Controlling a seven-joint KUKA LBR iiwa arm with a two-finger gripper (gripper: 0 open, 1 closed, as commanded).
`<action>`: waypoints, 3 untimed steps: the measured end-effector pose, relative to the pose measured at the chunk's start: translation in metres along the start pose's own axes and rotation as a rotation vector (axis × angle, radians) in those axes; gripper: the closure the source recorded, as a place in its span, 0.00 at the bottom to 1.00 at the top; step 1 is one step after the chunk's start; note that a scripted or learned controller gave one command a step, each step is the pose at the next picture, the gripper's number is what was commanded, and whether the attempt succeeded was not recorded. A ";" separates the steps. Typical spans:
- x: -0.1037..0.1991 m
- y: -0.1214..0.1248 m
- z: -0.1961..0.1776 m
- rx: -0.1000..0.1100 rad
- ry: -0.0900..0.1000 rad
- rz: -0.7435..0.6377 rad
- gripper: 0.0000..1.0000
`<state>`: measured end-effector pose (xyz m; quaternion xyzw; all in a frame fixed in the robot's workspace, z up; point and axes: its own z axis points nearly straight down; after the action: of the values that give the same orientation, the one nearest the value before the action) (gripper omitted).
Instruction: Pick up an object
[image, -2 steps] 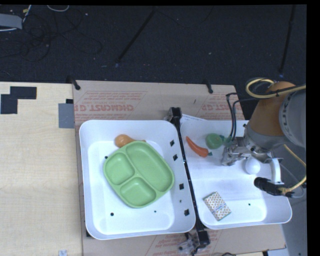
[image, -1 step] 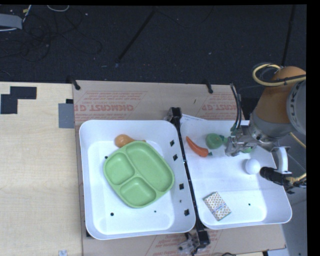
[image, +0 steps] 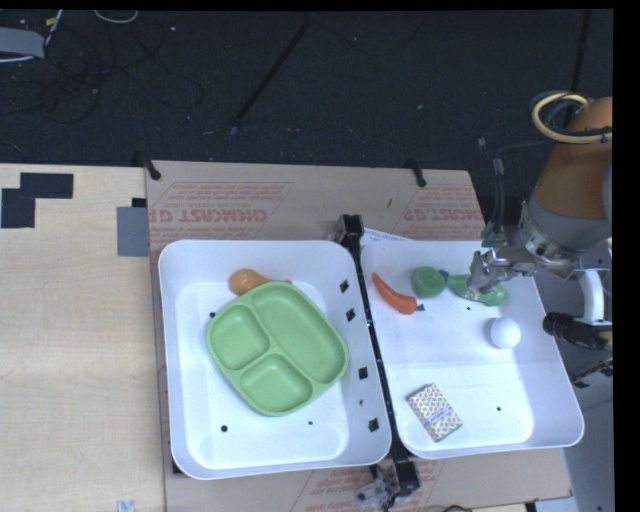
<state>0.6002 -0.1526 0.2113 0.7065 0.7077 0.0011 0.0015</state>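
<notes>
Hand (image: 487, 272) low in right bin (image: 540, 425) — touching green toy (image: 432, 281); grip state unclear.

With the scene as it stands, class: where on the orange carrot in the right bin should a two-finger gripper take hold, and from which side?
Grip the carrot across its thicker middle, coming straight down from above. It lies flat and slanted, so the gripper should probably close across its narrow width. The bin floor around it looks bare enough for the fingers.

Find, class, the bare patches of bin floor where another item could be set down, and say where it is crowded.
Left bin: a bare strip below the green divided plate. Right bin: open floor between the white ball and the small patterned box. Crowded along the far edge: orange carrot, green toy, gripper.
</notes>
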 end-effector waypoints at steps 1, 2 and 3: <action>0.000 0.000 -0.002 0.005 0.001 -0.001 1.00; 0.050 -0.011 -0.005 0.007 0.003 -0.002 1.00; 0.107 -0.009 0.003 0.007 0.003 -0.003 1.00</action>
<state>0.5910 -0.0457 0.2084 0.7054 0.7088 -0.0004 -0.0022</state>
